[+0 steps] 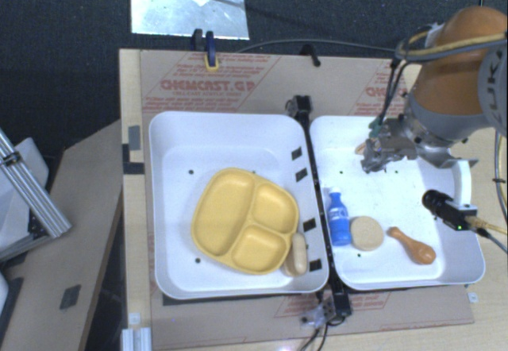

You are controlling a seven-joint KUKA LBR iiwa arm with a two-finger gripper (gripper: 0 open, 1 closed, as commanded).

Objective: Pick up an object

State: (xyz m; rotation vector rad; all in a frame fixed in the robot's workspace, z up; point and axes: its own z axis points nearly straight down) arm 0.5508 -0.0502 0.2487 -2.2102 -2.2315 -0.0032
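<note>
In the right bin [468, 266] lie a small blue bottle [338, 218], a round tan disc [367, 233] and a brown wooden spoon-like piece [413, 245], all near its front. My gripper [379, 152] hangs over the back of the right bin, well behind and above those objects. I see nothing between its fingers. The left bin [171, 143] holds a yellow divided plate [244, 219] and a beige oblong piece [297, 253] at the plate's front right corner.
A black divider with clips [311, 183] runs between the two bins. A black fitting on a white bracket [446, 209] sits at the right bin's right side. A yellow clamp [209, 49] stands at the bench's back edge.
</note>
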